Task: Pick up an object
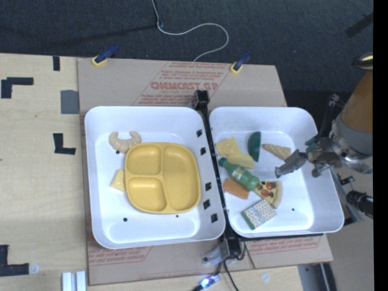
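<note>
- Lower right of the frame: patterned packet (259, 213) in right bin (303, 223), pizza slice (269, 190) just above it.
- Mid-right: green bottle (240, 173) lies tilted beside orange piece (236, 190).
- Right edge: gripper (297, 164) over the bin, jaws spread, nothing between them.
- Left bin (103, 223): yellow divided plate (162, 177), croissant (123, 140) upper left.

Two bins sat side by side on the surface (36, 162). In the left bin (103, 223) a divided plate (162, 177) lay in the middle, with a croissant (123, 140) behind its left corner and a wedge (117, 179) touching its left edge. The right bin (303, 220) held a bottle (240, 173) near its left wall, a pizza slice (268, 191) just right of it, and a packet (259, 213) in front. My hand (300, 164) hung over that bin's right side.
</note>
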Tool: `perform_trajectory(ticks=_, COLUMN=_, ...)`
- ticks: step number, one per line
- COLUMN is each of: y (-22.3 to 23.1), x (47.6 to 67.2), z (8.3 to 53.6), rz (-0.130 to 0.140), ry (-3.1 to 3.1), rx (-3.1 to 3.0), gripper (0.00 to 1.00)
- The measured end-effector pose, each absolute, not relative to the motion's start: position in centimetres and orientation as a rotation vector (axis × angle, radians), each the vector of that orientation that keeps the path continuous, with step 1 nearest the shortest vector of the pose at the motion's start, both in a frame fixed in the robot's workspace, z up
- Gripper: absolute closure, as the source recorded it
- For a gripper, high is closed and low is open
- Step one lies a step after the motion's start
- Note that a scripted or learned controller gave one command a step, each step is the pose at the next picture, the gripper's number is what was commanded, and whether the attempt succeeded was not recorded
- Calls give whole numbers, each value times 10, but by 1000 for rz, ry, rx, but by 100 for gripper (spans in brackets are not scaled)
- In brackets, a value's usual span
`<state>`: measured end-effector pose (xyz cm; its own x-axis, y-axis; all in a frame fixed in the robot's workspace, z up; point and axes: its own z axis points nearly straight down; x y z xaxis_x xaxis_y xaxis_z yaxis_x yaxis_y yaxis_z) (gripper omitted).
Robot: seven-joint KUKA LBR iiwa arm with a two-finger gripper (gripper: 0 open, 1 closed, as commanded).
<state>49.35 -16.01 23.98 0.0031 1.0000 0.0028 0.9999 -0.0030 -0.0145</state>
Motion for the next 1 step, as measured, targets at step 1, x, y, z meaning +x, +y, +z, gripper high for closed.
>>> perform_trajectory(ticks=1, y=-160, x=496, z=246, rz=2, ry=-2221, rx=-2219, gripper=0)
